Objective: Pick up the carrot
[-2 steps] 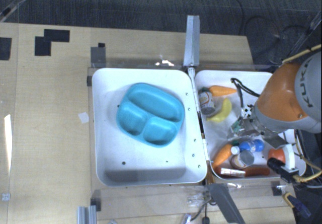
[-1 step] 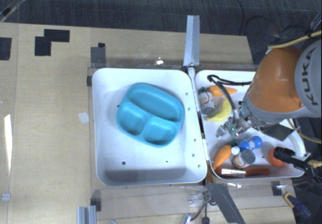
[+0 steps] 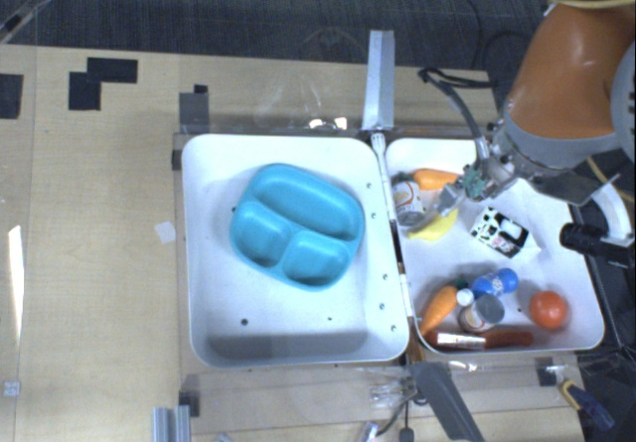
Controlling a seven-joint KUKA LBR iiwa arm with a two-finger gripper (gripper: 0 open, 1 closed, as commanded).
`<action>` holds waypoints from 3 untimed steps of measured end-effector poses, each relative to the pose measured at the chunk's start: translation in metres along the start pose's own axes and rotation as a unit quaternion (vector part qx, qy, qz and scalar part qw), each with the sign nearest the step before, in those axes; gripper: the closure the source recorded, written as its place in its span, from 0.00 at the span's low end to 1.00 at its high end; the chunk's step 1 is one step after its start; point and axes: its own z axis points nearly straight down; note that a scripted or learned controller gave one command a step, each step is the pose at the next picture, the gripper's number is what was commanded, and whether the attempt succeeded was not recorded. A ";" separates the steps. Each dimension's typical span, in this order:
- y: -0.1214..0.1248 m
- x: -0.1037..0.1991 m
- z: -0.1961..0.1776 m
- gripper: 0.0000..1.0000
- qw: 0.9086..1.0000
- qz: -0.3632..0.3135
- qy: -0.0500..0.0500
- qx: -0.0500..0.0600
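Just beside the carrot (image 3: pixel 434 178) hangs the claw (image 3: pixel 459 194)

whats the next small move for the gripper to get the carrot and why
Probably a short move toward the near edge of the right bin, then down over the carrot. The gripper now sits in the far part of that bin, near a yellow item and another orange item, with nothing visibly between its fingers. The carrot lies tilted beside a blue bottle.

Grey arm (image 3: pixel 571 92) entering from right, wrist angled down-left, orange band uppermost
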 end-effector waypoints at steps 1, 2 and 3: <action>0.013 -0.071 0.038 1.00 0.984 -0.176 0.000 0.000; 0.019 -0.039 0.040 1.00 0.929 -0.369 0.000 0.000; 0.004 -0.073 0.072 1.00 0.873 -0.488 0.001 0.000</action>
